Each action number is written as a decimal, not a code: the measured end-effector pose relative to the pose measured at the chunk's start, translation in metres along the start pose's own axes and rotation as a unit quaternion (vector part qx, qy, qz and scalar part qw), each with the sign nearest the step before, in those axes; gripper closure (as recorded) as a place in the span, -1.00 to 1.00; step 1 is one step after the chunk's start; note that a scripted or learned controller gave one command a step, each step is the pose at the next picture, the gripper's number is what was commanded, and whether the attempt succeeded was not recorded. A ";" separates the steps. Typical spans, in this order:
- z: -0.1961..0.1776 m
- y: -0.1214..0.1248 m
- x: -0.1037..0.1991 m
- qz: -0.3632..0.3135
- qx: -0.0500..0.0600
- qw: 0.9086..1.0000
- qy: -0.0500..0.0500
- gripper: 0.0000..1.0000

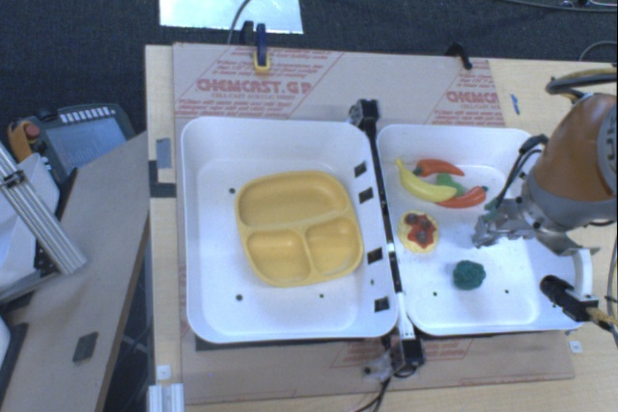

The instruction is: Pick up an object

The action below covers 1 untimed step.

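Observation:
The right bin (512,314) holds a yellow banana (425,186), a red chili pepper (441,167), an orange-red pepper (467,198), a small round pizza-like toy (420,231) and a dark green lump (469,274). My gripper (488,232) hangs over the right bin's middle, right of the pizza toy and just above the green lump. Nothing shows between its tips.
The left bin (208,207) carries a yellow divided tray (294,227). A black divider (379,207) runs between the two bins. The arm's orange band (579,154) covers the right bin's far right side. A pendant (82,140) lies off the bench at left.

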State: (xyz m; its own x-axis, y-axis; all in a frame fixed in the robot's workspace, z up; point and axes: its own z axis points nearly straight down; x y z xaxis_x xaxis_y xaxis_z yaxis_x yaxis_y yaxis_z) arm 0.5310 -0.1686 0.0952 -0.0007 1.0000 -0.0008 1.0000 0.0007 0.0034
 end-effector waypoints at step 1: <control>-0.063 0.001 0.005 -0.002 -0.002 1.000 -0.001 1.00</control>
State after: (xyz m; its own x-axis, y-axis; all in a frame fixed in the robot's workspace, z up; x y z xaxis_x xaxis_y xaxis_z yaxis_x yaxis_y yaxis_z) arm 0.5322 -0.1640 0.1584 -0.0044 1.0000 -0.0020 1.0000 0.0044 0.0078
